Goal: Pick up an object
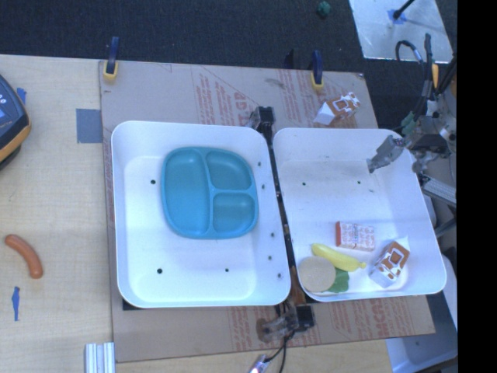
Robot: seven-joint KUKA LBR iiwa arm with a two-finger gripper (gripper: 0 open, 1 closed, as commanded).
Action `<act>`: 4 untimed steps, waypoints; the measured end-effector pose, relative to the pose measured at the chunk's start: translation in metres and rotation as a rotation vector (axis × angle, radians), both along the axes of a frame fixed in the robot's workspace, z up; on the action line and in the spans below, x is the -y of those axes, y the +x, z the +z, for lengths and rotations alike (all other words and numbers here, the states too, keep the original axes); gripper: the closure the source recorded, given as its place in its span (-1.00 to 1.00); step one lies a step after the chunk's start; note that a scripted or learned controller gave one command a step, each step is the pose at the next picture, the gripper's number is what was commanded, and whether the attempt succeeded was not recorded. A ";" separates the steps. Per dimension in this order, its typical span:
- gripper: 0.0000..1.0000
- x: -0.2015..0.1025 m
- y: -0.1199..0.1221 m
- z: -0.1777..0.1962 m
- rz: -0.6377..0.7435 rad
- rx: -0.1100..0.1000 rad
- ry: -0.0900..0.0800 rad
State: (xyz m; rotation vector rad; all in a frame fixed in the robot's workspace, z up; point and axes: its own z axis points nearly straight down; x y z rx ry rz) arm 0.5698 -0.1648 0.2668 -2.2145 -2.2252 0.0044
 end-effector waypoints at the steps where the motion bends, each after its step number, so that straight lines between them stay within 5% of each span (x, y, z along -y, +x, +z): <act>1: -1.00 -0.025 -0.061 -0.107 0.001 -0.002 0.000; 2: -1.00 -0.062 -0.094 -0.131 0.001 -0.001 0.001; 3: -1.00 -0.065 -0.094 -0.154 0.000 -0.001 0.001; 4: -1.00 0.010 -0.094 -0.117 -0.002 0.001 0.000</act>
